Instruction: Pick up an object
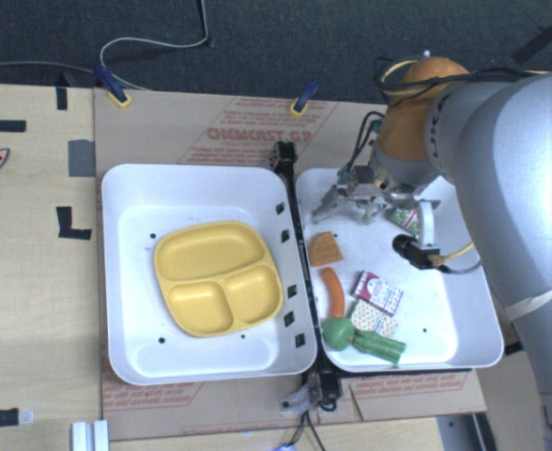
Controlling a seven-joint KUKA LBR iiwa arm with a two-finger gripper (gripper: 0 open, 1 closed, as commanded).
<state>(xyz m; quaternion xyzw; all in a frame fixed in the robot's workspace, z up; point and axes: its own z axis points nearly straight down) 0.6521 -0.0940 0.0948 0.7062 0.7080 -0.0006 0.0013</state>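
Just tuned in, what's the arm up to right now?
The grey arm reaches into the right bin, its tool low near the bin's back left corner. The toy items lie loose in front of it: cracker, carrot, small red box, green vegetable. The yellow tray sits in the left bin.

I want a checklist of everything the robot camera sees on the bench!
Surface: two white bins, left bin and right bin, on cardboard.
Job's things: in the right bin, cracker, orange carrot, green vegetable, red-and-white packet.
Clutter: yellow divided plate in the left bin.
Grippers: gripper above the right bin's far end; grip unclear.
Cables: white cable behind the bench.
Surroundings: dark carpet.
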